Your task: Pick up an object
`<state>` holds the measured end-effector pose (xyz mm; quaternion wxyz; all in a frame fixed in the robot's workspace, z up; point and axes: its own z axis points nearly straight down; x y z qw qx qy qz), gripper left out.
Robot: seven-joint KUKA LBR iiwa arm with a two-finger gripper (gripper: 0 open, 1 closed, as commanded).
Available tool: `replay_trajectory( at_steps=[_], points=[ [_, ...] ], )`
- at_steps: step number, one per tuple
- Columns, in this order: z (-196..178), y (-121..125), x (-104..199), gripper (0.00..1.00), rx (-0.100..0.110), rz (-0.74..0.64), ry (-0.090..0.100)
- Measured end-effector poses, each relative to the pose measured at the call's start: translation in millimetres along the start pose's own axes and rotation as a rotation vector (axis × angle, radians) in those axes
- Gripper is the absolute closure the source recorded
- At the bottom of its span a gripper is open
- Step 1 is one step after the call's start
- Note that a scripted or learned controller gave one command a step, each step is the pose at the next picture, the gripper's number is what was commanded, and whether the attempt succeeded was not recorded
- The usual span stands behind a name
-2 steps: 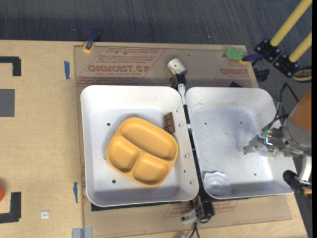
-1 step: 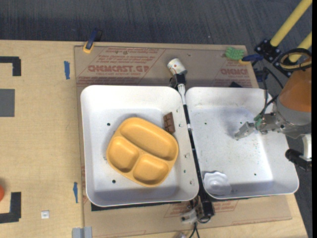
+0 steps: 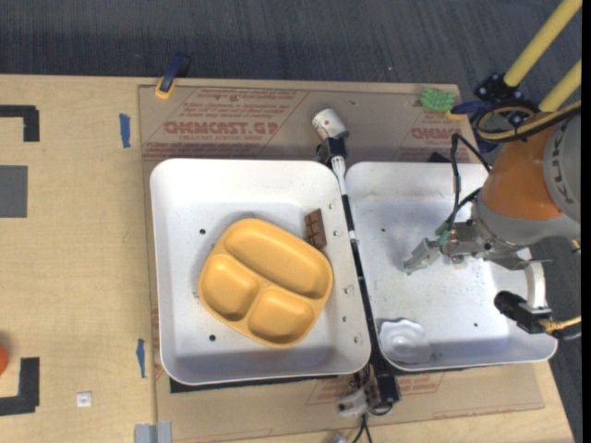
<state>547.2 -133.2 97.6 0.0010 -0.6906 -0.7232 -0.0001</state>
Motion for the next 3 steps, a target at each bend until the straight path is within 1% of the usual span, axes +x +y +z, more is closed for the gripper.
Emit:
replay_trajectory(
  at_steps=[1,2,3],
  points=[
    [12,49,-48,0.0,-0.002,0.293,-0.001],
    [12,71,-58,0.0,0.006,0.46,0.017],
    [-4,68,-65,0.0,0.003,0.357,0.016]
  ],
)
